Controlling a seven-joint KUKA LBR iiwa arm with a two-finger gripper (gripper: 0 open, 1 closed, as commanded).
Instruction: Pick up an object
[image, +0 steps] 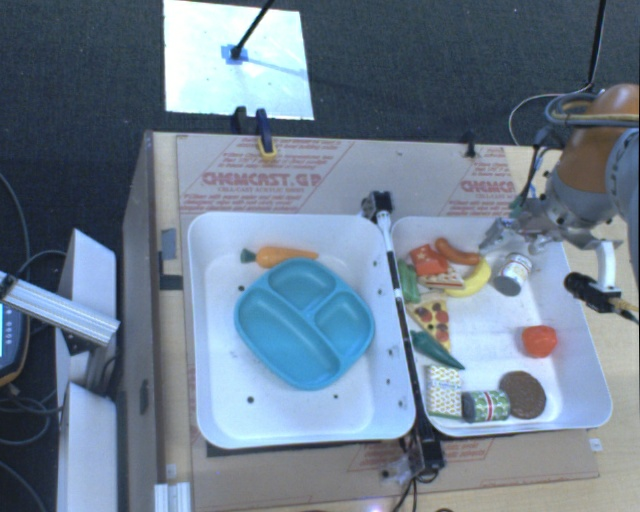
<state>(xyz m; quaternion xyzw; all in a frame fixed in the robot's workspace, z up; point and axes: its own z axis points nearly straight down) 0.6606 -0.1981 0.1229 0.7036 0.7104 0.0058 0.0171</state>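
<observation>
The arm (590, 160) reaches in over the right bin's (590, 385) far corner, and the step in hand looks like the approach: the gripper (512, 252) hangs above the bin's upper part with nothing seen between its fingers. Whether the claw is spread or closed cannot be told from this view (its lower end is a blur of grey against the white wall).

The left bin (215, 300) holds a blue tray (303, 322) and, just beyond it, a carrot (283, 256); both lie well apart from the gripper.

In the right bin, the banana (468, 283) lies just beside the gripper, toward the divider, with a red box (430, 261) and a sausage (458, 252) touching or nearly touching it. These are the likeliest targets. The tomato (539, 340) sits nearer the camera, apart from the rest. Further off are the cookie (522, 394), the can (485, 405), the pizza slice (432, 319) and the pepper (434, 346).

The next move would call for settling on one item, lining the claw over it and descending; the crowded cluster risks a bad grip.
</observation>
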